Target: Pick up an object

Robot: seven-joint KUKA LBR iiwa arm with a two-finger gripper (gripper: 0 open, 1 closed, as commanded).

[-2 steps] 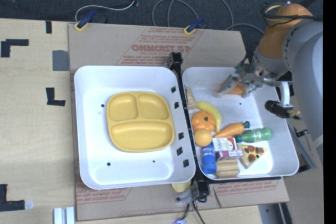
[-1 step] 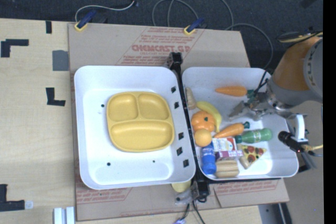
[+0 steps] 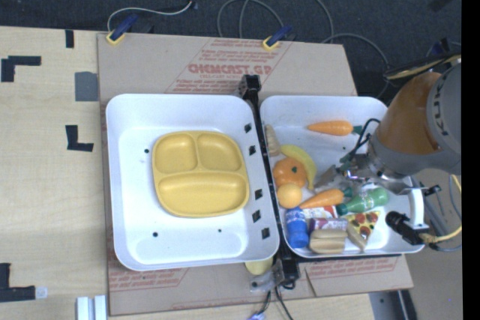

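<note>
Nothing lifted yet: gripper (image 3: 352, 174) down in the right bin (image 3: 300, 107) beside the lower carrot (image 3: 322, 199), can't tell its state, grab left to do

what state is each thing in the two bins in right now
yellow tray: lying flat in the left bin, compartments bare
upper carrot: lying alone near the right bin's far wall
lower carrot: lying in the pile, beside the orange
orange: resting in the pile against the banana
green bottle: on its side
pizza slice: lying flat near the front wall
gripper: low over the pile, fingers unclear
</note>
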